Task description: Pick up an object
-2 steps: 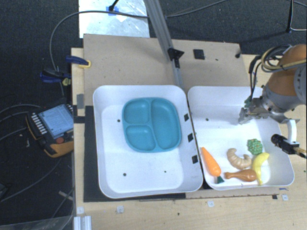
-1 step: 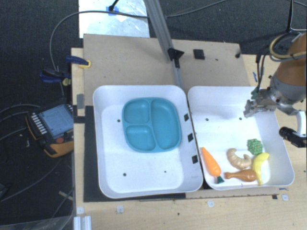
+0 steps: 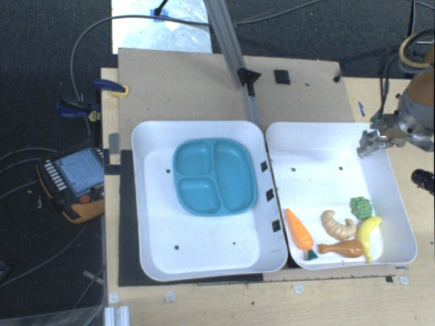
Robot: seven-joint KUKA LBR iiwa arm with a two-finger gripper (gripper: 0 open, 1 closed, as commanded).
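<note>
The claw [image 3: 370, 143] hovers at the right bin's [image 3: 319, 148] upper right rim, well apart from the carrot [image 3: 298, 229], banana [image 3: 368, 233] and broccoli [image 3: 360, 206]; its grip state is unclear.

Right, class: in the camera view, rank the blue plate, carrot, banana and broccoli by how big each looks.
1. blue plate, by far the largest
2. carrot and banana: they look alike in length, so no ranking between them
3. broccoli, the smallest

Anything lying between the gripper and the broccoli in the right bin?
No: the camera view shows bare white bin floor between the gripper and the broccoli.
</note>
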